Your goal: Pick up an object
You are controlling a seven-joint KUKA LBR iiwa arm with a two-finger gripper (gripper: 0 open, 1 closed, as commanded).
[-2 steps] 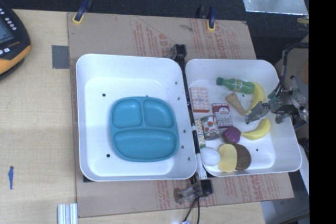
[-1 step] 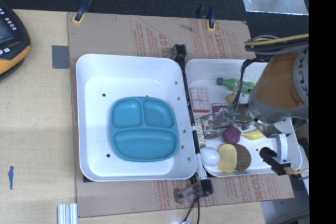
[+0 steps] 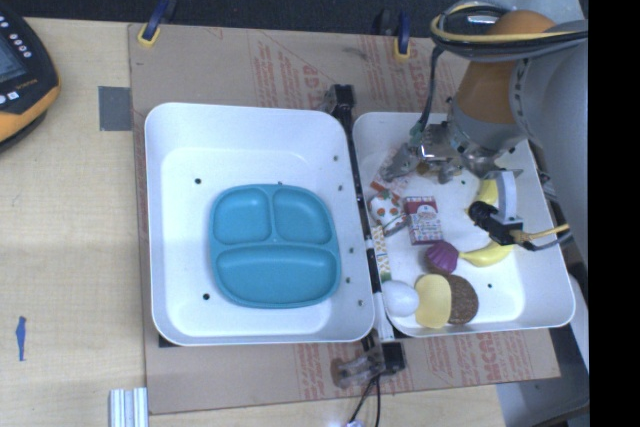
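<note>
Tan bench seen from above, with two white bins; found the gripper (image 3: 430, 155) at the far end of the right bin (image 3: 540, 300), could not tell whether spread or pressed together; judged best to centre squarely over the nearby small red box (image 3: 425, 221) before closing.

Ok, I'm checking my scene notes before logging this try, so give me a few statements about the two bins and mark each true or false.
1. The blue divided tray lies in the left bin. True.
2. The pincer is above the left bin. False: it is over the right bin, at its far end.
3. The banana lies in the right bin. True.
4. The small red box sits on the blue tray. False: it lies in the right bin, near the purple object.
</note>
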